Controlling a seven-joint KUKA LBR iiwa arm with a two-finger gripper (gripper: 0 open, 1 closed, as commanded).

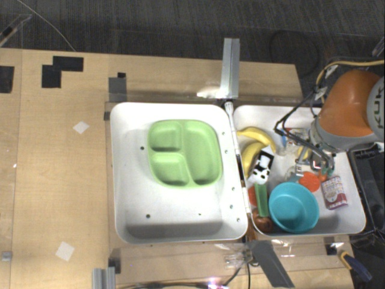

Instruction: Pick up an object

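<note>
Surface (54,161) first, pale wood, carrying two white bins side by side. Left bin (129,179) holds a green tray (183,152) with three compartments, and nothing else I can make out. Right bin (355,218) is the busy one, and that's where the arm (352,110) has reached, orange band over the bin's right half, cables trailing off it.

Down through the clutter by size: blue bowl (293,206) at the near edge, bananas (255,143) up by the divider, a green stick (261,196) lying just left of the bowl, a black-and-white toy (261,164) beside the bananas, a small red-labelled packet (334,192) on the right, and an orange piece (309,181) touching the bowl's far rim.

End effector (310,158) sits low over the middle of that bin, but its tips blur into the clutter, so I cannot tell how it stands, or whether anything is caught.

My read: this is the reach-and-descend step. Orange piece lies just below the end effector, the toy to its left, the packet to its right. Next move calls for settling squarely on one item; crowding looks like the risk.
</note>
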